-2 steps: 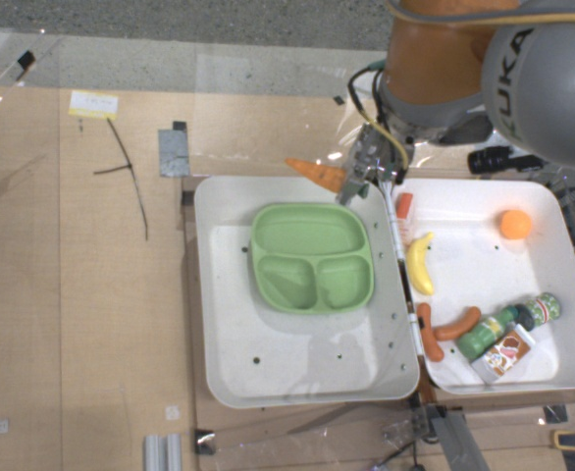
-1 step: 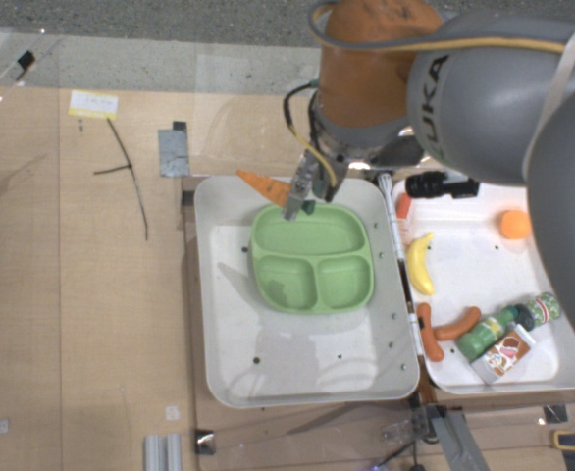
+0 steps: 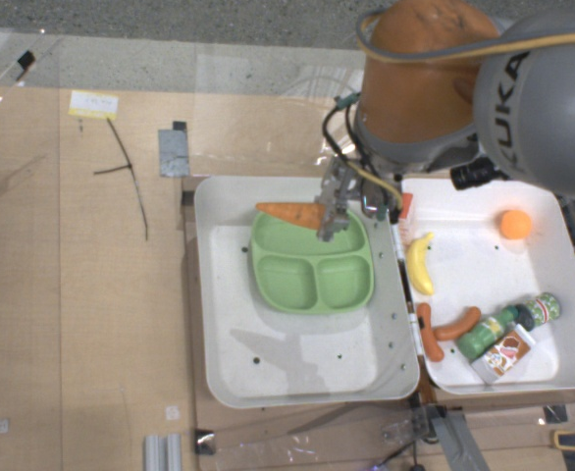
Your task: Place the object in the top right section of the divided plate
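A green divided plate (image 3: 313,281) lies in the left white bin (image 3: 297,371), towards its back. An orange carrot (image 3: 286,212) hangs across the plate's far rim, its thin tip pointing left past the plate's edge. My gripper (image 3: 332,219) comes down from the right over the plate's back right part. It is shut on the carrot's thick right end, which sits between the fingers. The fingers hide that end of the carrot and part of the plate's far section.
The right bin (image 3: 548,381) holds a yellow banana (image 3: 420,263), an orange ball (image 3: 514,224), a red sausage (image 3: 452,327), a green bottle (image 3: 503,324) and a small carton (image 3: 504,354). The arm's bulky wrist (image 3: 425,67) overhangs the back of both bins.
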Controlling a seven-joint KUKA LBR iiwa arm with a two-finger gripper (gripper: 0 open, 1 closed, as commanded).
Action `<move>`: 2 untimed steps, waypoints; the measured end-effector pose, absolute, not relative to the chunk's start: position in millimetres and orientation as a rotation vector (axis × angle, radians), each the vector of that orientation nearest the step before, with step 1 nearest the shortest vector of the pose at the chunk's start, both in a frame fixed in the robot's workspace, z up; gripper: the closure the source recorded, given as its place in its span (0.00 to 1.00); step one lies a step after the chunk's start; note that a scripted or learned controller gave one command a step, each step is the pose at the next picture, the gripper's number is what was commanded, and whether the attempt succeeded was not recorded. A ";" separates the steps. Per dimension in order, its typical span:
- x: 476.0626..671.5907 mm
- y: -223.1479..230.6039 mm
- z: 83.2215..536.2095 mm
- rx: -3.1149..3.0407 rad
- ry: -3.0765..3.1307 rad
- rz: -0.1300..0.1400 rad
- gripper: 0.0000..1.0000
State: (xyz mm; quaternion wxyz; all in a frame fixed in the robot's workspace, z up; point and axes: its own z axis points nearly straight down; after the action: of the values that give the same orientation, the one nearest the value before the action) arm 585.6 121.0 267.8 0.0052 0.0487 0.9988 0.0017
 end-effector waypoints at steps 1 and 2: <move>596.3 117.8 245.6 -0.019 3.132 0.004 1.00; 633.6 154.5 205.9 -0.008 3.133 0.006 1.00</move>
State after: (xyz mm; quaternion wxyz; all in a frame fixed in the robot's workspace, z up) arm 633.6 154.5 205.9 0.0042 -0.0026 1.0000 0.0021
